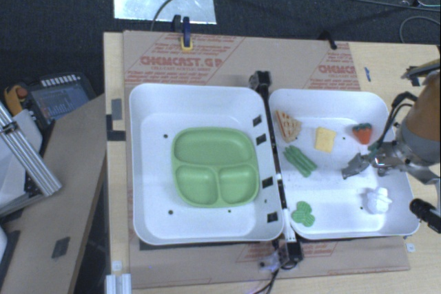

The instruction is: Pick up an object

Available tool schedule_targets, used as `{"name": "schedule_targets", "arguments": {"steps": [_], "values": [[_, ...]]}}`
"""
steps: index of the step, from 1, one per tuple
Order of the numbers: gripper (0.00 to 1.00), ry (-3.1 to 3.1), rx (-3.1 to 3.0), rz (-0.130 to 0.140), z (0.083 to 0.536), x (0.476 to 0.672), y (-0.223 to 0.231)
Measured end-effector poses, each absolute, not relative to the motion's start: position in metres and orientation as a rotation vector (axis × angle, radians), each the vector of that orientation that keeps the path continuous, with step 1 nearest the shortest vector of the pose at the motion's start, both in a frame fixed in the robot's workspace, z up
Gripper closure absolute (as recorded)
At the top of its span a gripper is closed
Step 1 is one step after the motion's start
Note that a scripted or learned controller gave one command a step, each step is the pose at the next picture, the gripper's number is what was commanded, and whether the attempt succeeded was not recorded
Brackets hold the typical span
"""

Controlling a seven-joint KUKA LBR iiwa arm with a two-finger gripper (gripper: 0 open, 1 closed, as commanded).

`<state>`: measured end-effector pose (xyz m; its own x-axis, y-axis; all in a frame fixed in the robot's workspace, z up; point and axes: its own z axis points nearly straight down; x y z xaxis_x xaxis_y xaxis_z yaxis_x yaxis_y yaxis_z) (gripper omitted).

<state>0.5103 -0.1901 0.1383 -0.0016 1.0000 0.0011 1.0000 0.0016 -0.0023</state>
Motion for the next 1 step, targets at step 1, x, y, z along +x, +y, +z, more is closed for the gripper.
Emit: {"name": "schedule_targets", "arguments": {"steps": [1], "values": [[0.0,-2.221,-2.218,0.002,0.086,0.51,-0.1896]]}}
